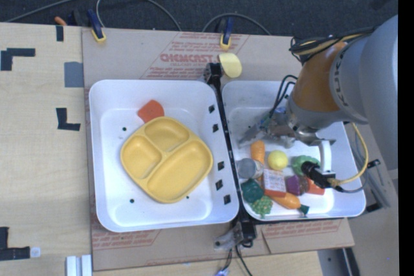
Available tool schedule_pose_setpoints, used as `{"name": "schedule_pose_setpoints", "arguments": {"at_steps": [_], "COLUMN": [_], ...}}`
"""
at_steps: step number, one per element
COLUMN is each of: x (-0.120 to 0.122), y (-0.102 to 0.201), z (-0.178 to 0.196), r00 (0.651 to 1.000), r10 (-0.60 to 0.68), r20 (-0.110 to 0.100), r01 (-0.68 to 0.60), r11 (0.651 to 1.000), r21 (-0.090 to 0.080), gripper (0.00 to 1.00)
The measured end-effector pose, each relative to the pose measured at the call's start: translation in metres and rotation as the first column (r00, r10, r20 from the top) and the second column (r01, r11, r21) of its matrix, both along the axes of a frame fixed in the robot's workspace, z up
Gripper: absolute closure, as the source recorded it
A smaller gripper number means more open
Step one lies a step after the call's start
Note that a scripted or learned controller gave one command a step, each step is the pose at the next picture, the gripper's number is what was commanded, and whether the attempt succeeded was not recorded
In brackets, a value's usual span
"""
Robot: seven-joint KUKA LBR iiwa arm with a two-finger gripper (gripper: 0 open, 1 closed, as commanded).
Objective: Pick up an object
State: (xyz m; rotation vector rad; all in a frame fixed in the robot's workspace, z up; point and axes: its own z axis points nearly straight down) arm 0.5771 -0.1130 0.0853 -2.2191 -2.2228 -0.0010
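My gripper [257, 131] hangs low in the right bin [352, 207], at its upper middle, under the grey arm with its orange band [317, 84]. Just below it lie a small orange carrot-like piece [258, 152] and a yellow lemon [277, 160]. A grey round lid [246, 169] sits to their left. Further down are a green piece [252, 190], a green knobbly piece [262, 205], a longer carrot [285, 199], a purple item [292, 185] and a red item [315, 188]. Nothing shows between the gripper and these toys.
The left bin [103, 100] holds a yellow divided plate [167, 158] and a small orange block [151, 110]. A black divider [223, 139] runs between the bins. A yellow knob [230, 64] sits at the bins' back edge. Cables [352, 181] hang off the arm.
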Motion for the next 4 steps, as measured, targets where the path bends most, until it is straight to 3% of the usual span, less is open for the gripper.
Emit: {"name": "schedule_pose_setpoints", "arguments": {"at_steps": [1,2,3,4], "x": [-0.039,0.012,-0.018,0.034], "y": [0.012,0.011,-0.014,0.016], "z": [0.0,0.0,0.0,-0.001], "r00": [1.0,1.0,1.0,1.0], "r10": [-0.002,0.0,-0.001,-0.001], "r20": [0.0,0.002,0.001,0.001], "r01": [0.002,0.0,0.001,0.001], "r11": [1.0,1.0,1.0,1.0], "r21": [-0.001,-0.002,-0.002,-0.003], "gripper": [0.0,0.0,0.0,0.0]}}
